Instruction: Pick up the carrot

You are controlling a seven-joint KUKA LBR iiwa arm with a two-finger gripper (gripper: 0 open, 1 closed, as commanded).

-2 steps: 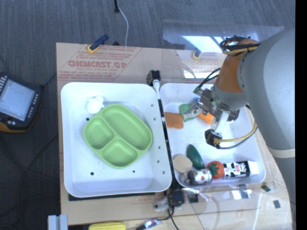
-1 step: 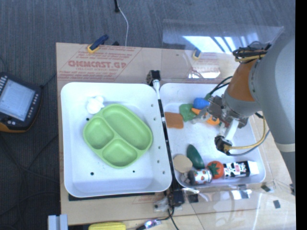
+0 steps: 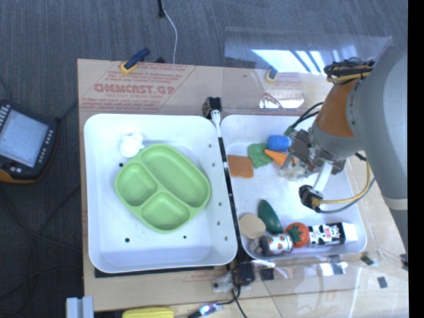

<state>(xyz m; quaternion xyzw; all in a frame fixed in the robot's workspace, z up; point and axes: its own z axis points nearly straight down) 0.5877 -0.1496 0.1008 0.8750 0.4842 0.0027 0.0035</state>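
The carrot [image 3: 275, 156] is a small orange wedge in the right bin [image 3: 344, 204], lying near its back between a green leafy piece [image 3: 258, 154] and the gripper. A blue object [image 3: 279, 142] lies just behind the carrot and touches it. My gripper [image 3: 291, 167] hangs low over the bin floor just right of the carrot's thick end, close to or touching it. The grey arm with its orange band [image 3: 336, 114] comes in from the right above it.
An orange-brown slab [image 3: 241, 167] lies left of the carrot. Along the right bin's front sit a dark green vegetable [image 3: 269, 214], a tan disc [image 3: 251, 225], a small can [image 3: 278, 244], a tomato [image 3: 298, 233] and a cow-patterned carton [image 3: 328, 233]. The left bin holds a green divided plate [image 3: 163, 187] and a white object [image 3: 130, 144].
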